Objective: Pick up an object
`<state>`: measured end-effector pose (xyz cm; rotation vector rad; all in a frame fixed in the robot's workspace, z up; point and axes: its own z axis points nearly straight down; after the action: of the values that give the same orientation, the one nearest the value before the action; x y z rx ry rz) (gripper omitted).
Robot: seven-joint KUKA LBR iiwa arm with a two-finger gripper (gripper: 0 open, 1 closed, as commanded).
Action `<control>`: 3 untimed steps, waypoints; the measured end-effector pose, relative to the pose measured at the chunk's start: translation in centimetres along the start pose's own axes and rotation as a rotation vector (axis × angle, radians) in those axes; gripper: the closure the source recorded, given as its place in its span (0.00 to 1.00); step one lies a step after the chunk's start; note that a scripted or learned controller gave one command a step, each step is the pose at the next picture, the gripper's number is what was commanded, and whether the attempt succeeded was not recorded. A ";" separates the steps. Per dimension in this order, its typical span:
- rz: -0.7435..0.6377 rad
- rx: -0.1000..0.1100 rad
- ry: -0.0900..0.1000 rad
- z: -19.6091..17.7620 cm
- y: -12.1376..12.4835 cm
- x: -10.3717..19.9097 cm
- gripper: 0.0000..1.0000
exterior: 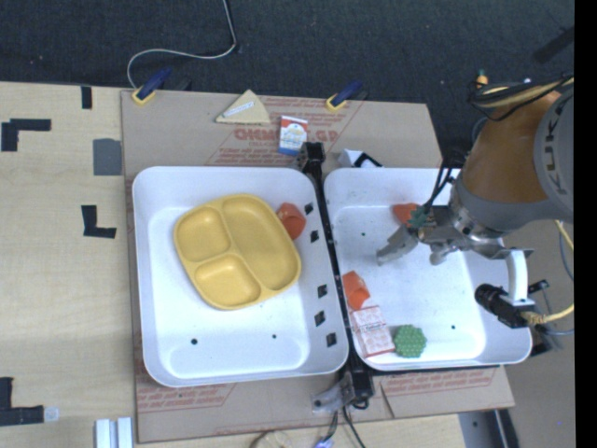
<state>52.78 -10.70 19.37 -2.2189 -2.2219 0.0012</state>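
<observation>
My gripper (415, 249) hangs over the middle of the right bin (466, 329), open, with bare white bin floor showing between its fingers. A small orange object (403, 213) lies just behind it, partly hidden by the wrist. An orange block (355, 289) sits to the gripper's front left near the divider. A red-and-white packet (371, 330) and a green bumpy ball (409, 341) lie at the bin's front edge.
The left bin (159, 343) holds a yellow three-part plate (238, 248) and a red-orange object (292, 219) beside it. Behind the bins on the cardboard stand a small carton (293, 135) and a pale wedge (245, 110). A black divider (322, 250) separates the bins.
</observation>
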 end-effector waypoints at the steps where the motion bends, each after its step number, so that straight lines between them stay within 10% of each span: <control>1: 0.001 0.001 0.000 5.6 5.9 -4.0 0.00; 2: 0.000 0.000 0.000 8.7 12.7 -3.5 0.00; 3: -0.002 0.001 0.000 7.7 12.7 -3.5 1.00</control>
<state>65.52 -14.16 11.65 -2.2160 -2.2235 0.0027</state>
